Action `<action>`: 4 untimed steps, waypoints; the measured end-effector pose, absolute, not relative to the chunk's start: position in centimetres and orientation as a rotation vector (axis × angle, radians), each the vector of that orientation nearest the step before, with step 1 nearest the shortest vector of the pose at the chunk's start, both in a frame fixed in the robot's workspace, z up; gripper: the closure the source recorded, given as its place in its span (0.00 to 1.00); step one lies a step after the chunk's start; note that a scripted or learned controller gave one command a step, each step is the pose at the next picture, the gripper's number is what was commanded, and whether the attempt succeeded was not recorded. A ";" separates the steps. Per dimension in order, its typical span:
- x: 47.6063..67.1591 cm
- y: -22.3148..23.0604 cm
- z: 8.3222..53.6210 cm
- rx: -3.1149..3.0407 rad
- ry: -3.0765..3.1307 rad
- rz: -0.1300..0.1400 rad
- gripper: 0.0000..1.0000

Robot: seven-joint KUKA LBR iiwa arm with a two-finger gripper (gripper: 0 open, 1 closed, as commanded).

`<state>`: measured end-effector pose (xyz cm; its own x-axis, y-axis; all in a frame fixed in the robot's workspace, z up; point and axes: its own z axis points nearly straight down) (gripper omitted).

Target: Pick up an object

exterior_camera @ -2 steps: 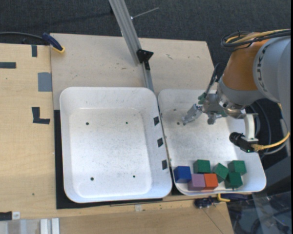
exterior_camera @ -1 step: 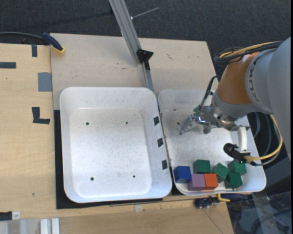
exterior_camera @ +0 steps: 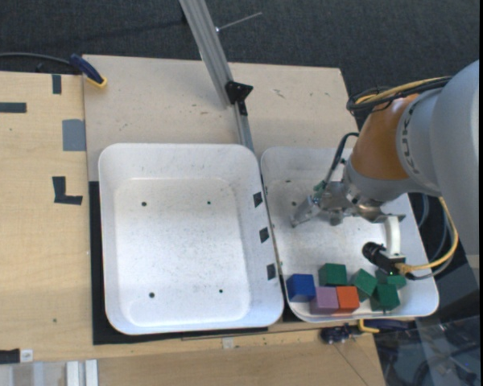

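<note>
Blocks [exterior_camera: 342, 289] lie clustered at the right bin's [exterior_camera: 278, 185] near end; the claw [exterior_camera: 306, 213] hangs empty above bare floor, spread indeterminate; approach phase; next, reposition over one block.

Two bins [exterior_camera: 113, 167], about seven blocks [exterior_camera: 301, 286]

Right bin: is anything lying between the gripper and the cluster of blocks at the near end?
Nothing visible does. The gripper sits over bare floor in the middle of the right bin, and the blue block, purple block, orange block and green blocks lie nearer the camera with only white bin floor between.
</note>
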<state>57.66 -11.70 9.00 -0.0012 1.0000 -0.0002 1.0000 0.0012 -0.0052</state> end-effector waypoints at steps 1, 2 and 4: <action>57.7 -11.6 10.1 -2.216 -2.222 0.002 1.00; 58.2 -10.9 14.6 -2.221 -2.225 -0.003 1.00; 57.5 -11.4 26.9 -2.224 -2.227 -0.005 1.00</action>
<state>57.54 -11.38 26.95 -0.0013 1.0000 -0.0018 1.0000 0.0013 0.0064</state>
